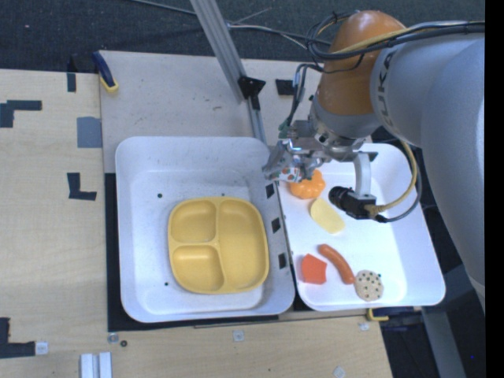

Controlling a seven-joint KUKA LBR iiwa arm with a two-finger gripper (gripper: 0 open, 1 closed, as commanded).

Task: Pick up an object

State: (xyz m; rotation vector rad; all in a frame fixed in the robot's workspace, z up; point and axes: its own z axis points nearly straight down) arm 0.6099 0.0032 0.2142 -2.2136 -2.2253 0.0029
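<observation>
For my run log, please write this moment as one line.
gripper: low over orange toy fruit, right bin | grasp: not confirmed | also there: yellow piece, sausage, cookie | left bin: yellow divided plate

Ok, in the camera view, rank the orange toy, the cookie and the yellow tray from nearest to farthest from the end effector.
1. Orange toy, right bin, directly under the end effector.
2. Yellow tray, left bin, lower left.
3. Cookie, right bin's near corner.
</observation>
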